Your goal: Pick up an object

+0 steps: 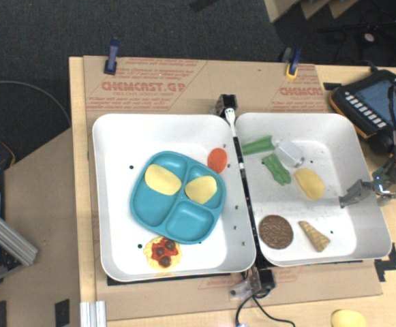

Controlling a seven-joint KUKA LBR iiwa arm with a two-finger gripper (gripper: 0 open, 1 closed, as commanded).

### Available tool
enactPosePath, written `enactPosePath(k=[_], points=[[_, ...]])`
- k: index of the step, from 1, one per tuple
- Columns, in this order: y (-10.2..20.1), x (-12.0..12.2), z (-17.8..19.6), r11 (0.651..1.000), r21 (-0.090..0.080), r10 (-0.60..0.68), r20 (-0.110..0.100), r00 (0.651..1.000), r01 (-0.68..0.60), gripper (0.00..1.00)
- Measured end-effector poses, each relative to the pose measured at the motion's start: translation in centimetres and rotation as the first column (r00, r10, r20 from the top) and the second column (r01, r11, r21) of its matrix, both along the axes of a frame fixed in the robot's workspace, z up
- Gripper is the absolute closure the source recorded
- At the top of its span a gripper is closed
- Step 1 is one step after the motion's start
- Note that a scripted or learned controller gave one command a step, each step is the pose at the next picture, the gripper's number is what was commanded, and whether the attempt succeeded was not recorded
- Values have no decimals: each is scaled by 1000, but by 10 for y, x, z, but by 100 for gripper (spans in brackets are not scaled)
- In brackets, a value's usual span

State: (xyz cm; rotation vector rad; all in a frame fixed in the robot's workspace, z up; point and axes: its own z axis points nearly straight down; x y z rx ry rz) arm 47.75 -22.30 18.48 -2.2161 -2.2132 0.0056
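The gripper (351,196) is reaching in from the right edge, sitting low over the right rim of the right bin (334,131). Most of the arm is being cut off by the frame, and the dark, small fingers are hard to read; whether they are apart or closed cannot be told, and nothing is visibly lying between them.

Just left of the gripper, a yellow potato-shaped piece (310,182) is lying in the right bin, beside a clear plastic piece (290,152) and two green pieces (269,159). A brown round patty (276,231) and a tan cone (314,235) are lying near the front wall.

In the left bin (116,182) a blue divided plate (174,213) is holding two yellow pieces (180,182) in separate compartments. An orange round piece (217,159) is sitting just beside the plate's far edge, and a small pizza toy (162,252) is partly tucked under its near edge. The table (143,80) is carrying both bins.
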Motion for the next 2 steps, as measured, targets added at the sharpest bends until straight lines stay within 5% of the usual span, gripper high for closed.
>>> enactPosePath(k=[1,2], points=[[-1,2,17,1000,-7,1,12,1000,-1,100],[126,22,131,1000,-4,16,24,1000,-16,100]])
